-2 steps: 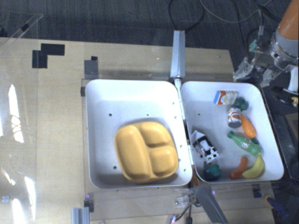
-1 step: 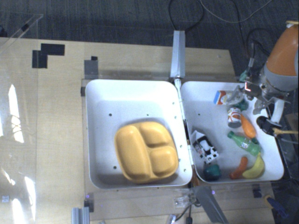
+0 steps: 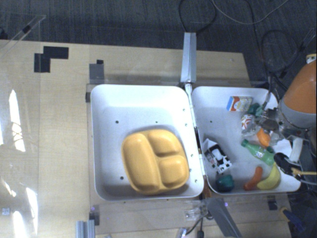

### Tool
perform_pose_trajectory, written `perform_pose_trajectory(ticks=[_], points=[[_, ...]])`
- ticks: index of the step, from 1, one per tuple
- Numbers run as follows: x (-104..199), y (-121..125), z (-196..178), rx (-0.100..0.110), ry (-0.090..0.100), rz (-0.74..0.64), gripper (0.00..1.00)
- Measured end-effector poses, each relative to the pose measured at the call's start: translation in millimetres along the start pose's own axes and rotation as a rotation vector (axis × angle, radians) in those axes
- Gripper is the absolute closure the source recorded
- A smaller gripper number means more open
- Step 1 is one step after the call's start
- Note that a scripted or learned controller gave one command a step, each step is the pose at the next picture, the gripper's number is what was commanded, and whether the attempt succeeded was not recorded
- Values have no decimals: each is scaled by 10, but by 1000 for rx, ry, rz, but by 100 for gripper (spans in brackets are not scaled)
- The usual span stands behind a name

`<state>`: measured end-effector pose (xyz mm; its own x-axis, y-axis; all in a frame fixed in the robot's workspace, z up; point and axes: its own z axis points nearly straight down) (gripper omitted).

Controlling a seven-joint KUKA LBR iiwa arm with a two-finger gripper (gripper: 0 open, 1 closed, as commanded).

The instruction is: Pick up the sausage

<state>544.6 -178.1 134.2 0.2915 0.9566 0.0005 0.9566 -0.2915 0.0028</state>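
A pale wooden bench [image 3: 49,133] fills most of the view from above, with dark grey carpet beyond its far edge and black cables looping across that carpet at upper right. Black L-shaped tape marks [image 3: 48,57] sit on the wood at far left. Two shallow white bins lie side by side on the bench, joined by a grey metal rail [image 3: 188,58]. The left white bin [image 3: 106,108] holds a large yellow plastic tray with three compartments [image 3: 155,159], lying toward its near edge. The right white bin [image 3: 218,108] holds a clutter of small things: a black-and-white toy [image 3: 217,155] near its left wall, a dark teal rounded object [image 3: 226,182] in front of it, a small white, blue and orange carton [image 3: 239,103] at the back, a green plastic bottle [image 3: 258,150] lying on its side, and a yellow banana [image 3: 270,178] near the front right corner. The reddish-orange sausage [image 3: 254,178] lies at the bin's near edge, just left of the banana and touching it. At the right edge the grey arm with its orange band [image 3: 300,95] reaches in over the bin's right side; its gripper [image 3: 267,120] sits low among the clutter, well apart from the sausage, and its opening cannot be told.
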Motion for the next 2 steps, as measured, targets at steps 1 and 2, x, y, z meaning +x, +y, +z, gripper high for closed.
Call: perform_pose_trajectory(ticks=[1,2], points=[[-107,-482,376,-10,2,277,0],[-92,-465,266,-14,4,275,100]])
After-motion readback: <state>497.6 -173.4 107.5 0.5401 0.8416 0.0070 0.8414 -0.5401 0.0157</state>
